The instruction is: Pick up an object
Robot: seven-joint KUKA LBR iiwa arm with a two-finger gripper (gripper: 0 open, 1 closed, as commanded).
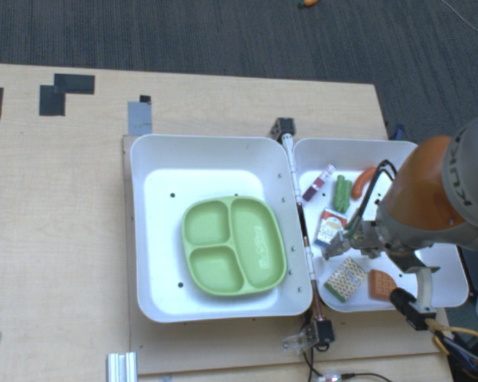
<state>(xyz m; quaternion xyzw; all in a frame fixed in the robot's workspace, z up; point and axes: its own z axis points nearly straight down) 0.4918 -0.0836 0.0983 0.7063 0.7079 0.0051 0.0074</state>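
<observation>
The arm (442, 193) had reached in over the right bin (454, 289), its orange band bulking above the wrist and covering much of that bin's middle. The gripper (340, 246) hung low by the bin's left wall, close to the divide between the two bins, and just beside a small white carton with red print (329, 228). How wide the gripper stood I could not tell; the wrist and its cabling blocked my view, and nothing showed as being held.

The loose things lay crowded along that left side: a green vegetable piece (342, 193) and an orange one (363, 179) toward the far edge, a little tube with a dark red end (317, 184) near the far-left corner, a speckled packet (345, 278) near the front-left corner, and an orange block (382, 284) next to it along the front edge. In the left bin (155, 237) sat a green divided plate (235, 246), well apart from the gripper.

To my eye the carton looked the likeliest target. The pick would go best if the descent came straight down, centred on it, and clear of the bin wall, closing on that item alone. The crowding was the risk: a skewed approach could nudge the carton into the wall or the packet.
</observation>
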